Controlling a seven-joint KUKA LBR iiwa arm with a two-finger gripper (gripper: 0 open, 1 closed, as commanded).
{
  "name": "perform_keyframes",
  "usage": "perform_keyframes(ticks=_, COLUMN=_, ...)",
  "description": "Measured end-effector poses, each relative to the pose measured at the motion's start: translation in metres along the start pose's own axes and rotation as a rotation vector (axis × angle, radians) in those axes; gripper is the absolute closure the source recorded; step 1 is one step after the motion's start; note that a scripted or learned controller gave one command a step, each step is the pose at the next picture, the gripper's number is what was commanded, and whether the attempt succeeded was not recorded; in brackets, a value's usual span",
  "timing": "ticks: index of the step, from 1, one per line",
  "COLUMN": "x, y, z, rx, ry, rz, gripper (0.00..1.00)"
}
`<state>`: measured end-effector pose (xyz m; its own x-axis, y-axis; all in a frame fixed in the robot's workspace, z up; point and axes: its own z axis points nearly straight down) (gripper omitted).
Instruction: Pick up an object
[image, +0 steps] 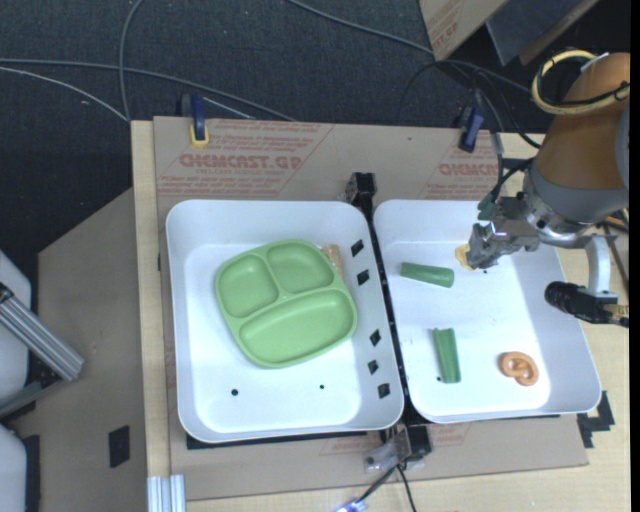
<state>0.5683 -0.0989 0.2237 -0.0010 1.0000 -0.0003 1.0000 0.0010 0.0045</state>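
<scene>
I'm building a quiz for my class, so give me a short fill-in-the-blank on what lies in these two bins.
1. The green divided plate lies in the ____ bin.
2. The right bin holds ____ green sticks.
3. The pretzel lies near that bin's ____ right corner.
4. The hand hovers just right of the ____ green stick.

Missing words: left; two; lower; upper

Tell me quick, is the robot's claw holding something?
Gripper: it hangs over the right bin near the green cylinder, with nothing seen between its fingers; open or shut cannot be told.
</scene>
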Motion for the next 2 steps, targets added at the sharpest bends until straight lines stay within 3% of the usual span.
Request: perform_keyframes(ticks=2, x=0.106, y=0.009, z=-0.004, rx=0.002, ry=0.003, rz=-0.005, gripper=1.0)
